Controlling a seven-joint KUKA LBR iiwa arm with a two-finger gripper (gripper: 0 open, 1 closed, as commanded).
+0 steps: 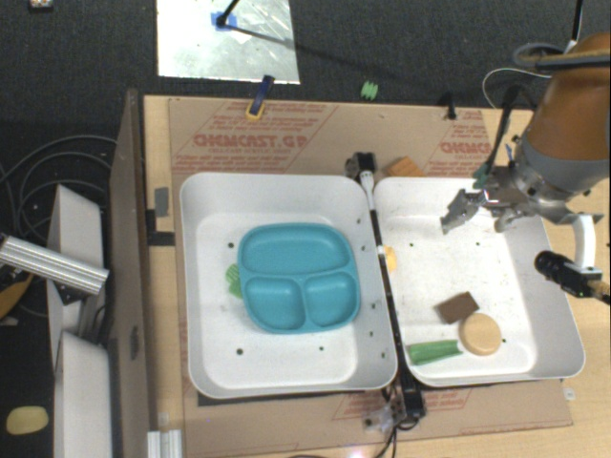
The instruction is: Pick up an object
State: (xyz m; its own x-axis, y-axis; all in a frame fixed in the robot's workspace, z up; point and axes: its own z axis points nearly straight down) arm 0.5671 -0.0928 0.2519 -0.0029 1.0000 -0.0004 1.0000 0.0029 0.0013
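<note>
Brown block (456, 306) just beside round tan disc (480, 334), green strip (433, 352)

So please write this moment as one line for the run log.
stage: approach | gripper: above right bin, holding nothing | right bin: brown block, tan round piece, green piece | left bin: blue tray

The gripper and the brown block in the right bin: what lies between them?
In the camera view, only bare white bin floor lies between the gripper and the brown block.
</note>
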